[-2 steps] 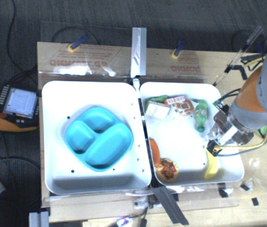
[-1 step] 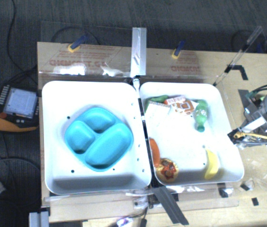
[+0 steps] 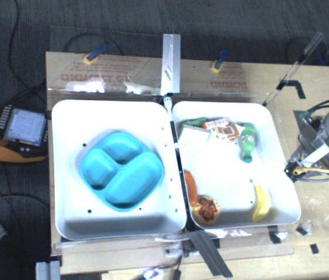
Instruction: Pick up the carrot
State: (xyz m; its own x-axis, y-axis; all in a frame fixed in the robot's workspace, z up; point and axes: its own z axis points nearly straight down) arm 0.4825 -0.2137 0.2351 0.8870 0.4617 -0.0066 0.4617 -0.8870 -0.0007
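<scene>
The carrot (image 3: 190, 185) is a short orange piece lying along the left wall of the right bin (image 3: 272, 127), toward its front. Just in front of it, touching or nearly touching, sits a brown-red lumpy item (image 3: 206, 209). The grey arm's end with my gripper (image 3: 314, 154) is at the right edge of the view, outside the right bin and far from the carrot, with nothing seen in it.
The right bin also holds a yellow banana (image 3: 261, 203) at front right, a green bottle (image 3: 247, 142), a red-and-white packet (image 3: 222, 130), a green item (image 3: 194, 122) and white paper (image 3: 195, 140) at the back. A blue divided plate (image 3: 122, 169) fills the left bin (image 3: 65, 156).
</scene>
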